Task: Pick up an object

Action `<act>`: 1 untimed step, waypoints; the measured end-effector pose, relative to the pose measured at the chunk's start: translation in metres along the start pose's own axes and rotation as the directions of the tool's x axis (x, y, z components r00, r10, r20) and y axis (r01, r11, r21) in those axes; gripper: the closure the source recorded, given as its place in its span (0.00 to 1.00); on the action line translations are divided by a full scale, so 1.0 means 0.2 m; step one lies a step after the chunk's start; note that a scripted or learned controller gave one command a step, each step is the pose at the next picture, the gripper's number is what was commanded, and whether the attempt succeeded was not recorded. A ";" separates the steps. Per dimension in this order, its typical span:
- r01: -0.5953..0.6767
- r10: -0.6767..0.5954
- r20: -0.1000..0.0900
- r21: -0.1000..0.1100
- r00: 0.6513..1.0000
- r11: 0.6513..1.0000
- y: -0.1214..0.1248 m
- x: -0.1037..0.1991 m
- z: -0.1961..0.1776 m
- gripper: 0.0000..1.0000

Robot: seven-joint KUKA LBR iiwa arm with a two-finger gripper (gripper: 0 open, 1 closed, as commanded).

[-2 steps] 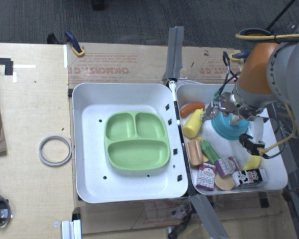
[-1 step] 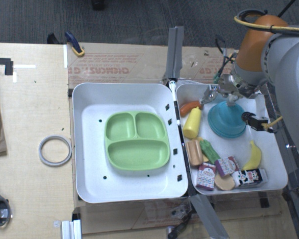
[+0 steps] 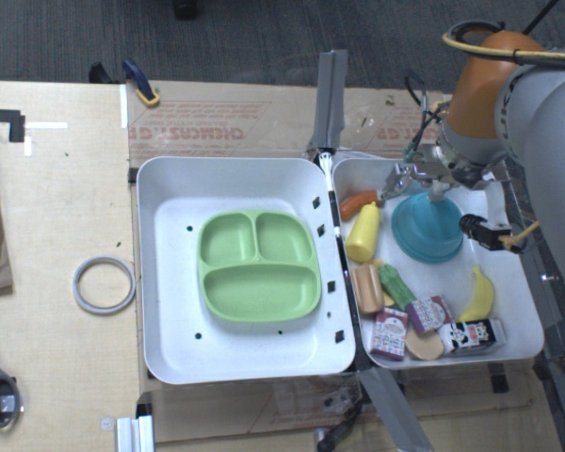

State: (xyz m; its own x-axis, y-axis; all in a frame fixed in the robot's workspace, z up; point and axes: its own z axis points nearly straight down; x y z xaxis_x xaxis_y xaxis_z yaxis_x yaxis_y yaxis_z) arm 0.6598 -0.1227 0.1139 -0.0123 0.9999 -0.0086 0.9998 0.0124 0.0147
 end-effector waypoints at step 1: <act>0.104 -0.104 0.003 -0.026 0.995 0.994 -0.15 -0.19 0.00 0.00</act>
State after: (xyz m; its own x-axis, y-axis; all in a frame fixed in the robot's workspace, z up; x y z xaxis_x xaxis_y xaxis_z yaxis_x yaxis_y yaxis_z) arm 0.6305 -0.1621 0.1131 -0.1157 0.9932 -0.0128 0.9924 0.1161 0.0395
